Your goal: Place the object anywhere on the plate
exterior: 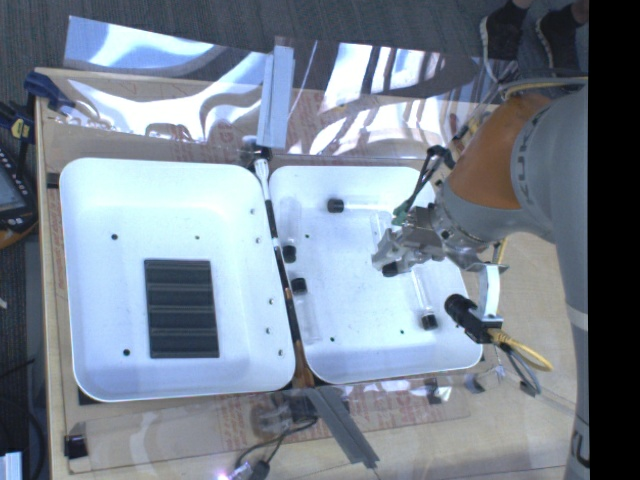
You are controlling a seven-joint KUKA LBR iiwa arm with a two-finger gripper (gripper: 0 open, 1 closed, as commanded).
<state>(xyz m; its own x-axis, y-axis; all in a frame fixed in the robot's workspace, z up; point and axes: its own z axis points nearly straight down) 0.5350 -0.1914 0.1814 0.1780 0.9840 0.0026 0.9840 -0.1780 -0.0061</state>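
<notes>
A dark ribbed rectangular plate (181,308) lies flat in the left bin (100,193), toward its front. Several small black-capped pieces lie in the right bin (350,353). One (335,206) is near the back, two (289,253) (298,286) sit along the left wall, and one (429,320) with a clear stem is at the front right. My gripper (393,258) hangs low over the right half of the right bin. It is between the back piece and the front-right piece and touches neither, as far as I can see.
A raised divider (278,268) separates the two bins. Shiny foil and a clear upright panel (275,93) stand behind the bins. The arm's grey body and orange band (500,163) cover the right bin's right edge. Tools lie at the bench's left edge (15,198).
</notes>
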